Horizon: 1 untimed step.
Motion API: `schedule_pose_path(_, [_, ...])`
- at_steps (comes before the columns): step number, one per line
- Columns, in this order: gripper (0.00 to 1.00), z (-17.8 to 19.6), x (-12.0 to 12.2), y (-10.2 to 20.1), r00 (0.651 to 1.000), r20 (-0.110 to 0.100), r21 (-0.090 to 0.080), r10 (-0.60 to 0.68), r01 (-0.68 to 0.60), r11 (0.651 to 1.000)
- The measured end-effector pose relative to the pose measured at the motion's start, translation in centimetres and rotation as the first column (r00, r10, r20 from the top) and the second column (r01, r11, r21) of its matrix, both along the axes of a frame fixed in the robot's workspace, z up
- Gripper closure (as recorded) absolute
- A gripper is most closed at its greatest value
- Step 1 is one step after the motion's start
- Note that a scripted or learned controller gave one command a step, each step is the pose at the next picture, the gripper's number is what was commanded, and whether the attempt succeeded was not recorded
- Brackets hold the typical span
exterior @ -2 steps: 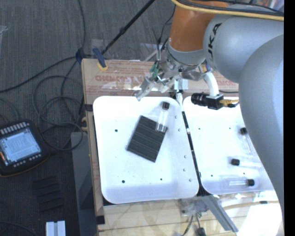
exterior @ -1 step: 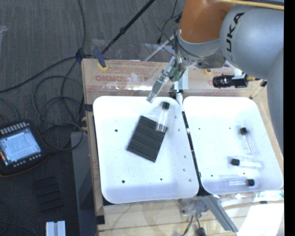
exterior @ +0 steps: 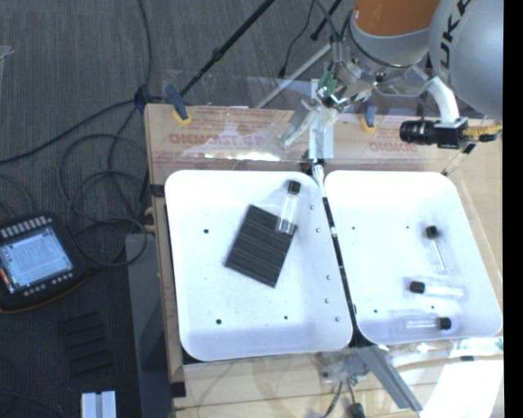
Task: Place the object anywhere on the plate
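The pincer (exterior: 317, 131) hangs over the counter's far edge, above the seam between the bins — whether it is wide or narrow I cannot tell. The vial (exterior: 288, 208) lies overlapping the dark plate's (exterior: 258, 245) far corner, left bin (exterior: 196, 310).

My arm (exterior: 470, 41) is grey, with an orange band (exterior: 392, 16) above the wrist. Both bins, left (exterior: 196, 310) and right (exterior: 474, 237), are white, each dotted with small dark spots. The plate (exterior: 260, 245) in the left bin is black with fine parallel ridges. The vial (exterior: 288, 206) lying on it is clear with a black cap. Three vials (exterior: 435, 245) in the right bin are likewise clear with black caps. The bench (exterior: 237, 135) is tan with faded red lettering.
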State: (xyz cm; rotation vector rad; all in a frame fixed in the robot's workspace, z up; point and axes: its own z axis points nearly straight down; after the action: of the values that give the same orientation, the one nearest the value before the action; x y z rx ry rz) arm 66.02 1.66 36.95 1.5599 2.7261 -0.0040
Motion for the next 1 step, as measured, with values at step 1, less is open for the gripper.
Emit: schedule_pose_path(1, [0.0, 5.31, 0.92, 8.01, 0.984, -0.001, 0.0, -0.178, 0.178, 0.984])
